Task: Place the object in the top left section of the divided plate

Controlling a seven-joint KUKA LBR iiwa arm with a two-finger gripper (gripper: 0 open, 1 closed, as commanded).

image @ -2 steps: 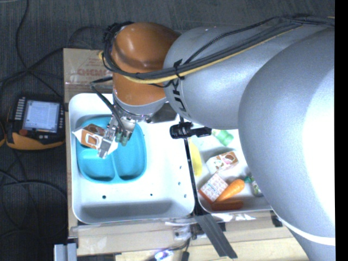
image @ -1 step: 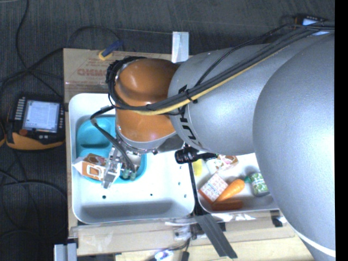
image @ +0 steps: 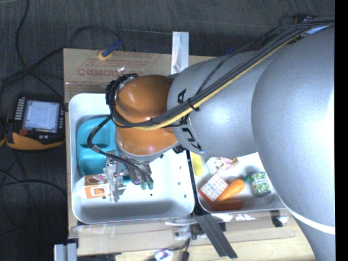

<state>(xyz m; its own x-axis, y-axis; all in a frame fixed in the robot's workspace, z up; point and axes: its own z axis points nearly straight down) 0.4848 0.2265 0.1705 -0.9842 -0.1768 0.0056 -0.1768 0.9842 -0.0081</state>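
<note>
A blue divided plate (image: 88, 145) lies in the left part of the left white bin (image: 163, 208), partly hidden under the arm's orange wrist band. A small orange and white box (image: 95, 187) rests on the bin floor just below the plate. My gripper (image: 130, 185) hangs low over the bin floor right beside that box, on its right. The fingers stand apart, with only white floor showing between them. The box is outside the fingers, near the left one.
The right bin (image: 272, 203) holds a carrot (image: 231, 190), a small red and white box (image: 212, 187), a green object (image: 260, 183) and a pale packet (image: 221, 163). The bulky grey arm covers much of the right bin. A handheld controller (image: 37, 121) lies left of the bench.
</note>
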